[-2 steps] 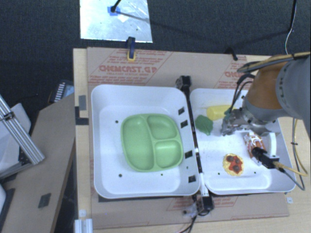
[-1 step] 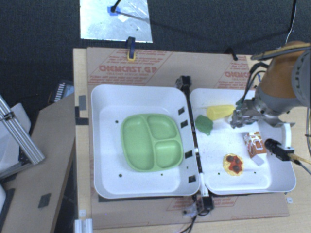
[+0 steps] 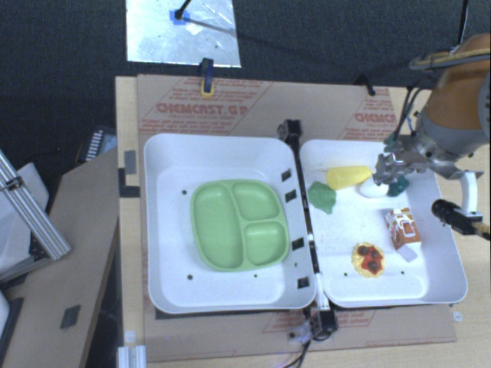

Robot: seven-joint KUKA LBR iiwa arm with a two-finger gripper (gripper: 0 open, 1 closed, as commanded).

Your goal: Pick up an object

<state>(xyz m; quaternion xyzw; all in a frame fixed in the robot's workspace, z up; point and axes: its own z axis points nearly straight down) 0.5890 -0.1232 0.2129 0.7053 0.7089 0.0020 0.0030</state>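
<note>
My gripper [image 3: 389, 176] hangs low over the back of the right bin [image 3: 441, 282], reaching in from the right. A small white piece [image 3: 373, 191] lies just beneath it, and a dark teal piece [image 3: 398, 185] sits right at its tip; I cannot tell whether either is held. A yellow object [image 3: 347, 176] lies just left of the gripper, with a green leafy piece [image 3: 322, 197] further left. Nearer the front are a small brown, white and red carton [image 3: 402, 228] and a yellow disc with red spots [image 3: 369, 258].
The left bin [image 3: 165, 205] holds a green divided plate [image 3: 236, 225]. A black divider [image 3: 299, 205] runs between the bins. The bench edge and cardboard sheet [image 3: 230, 102] lie behind them.
</note>
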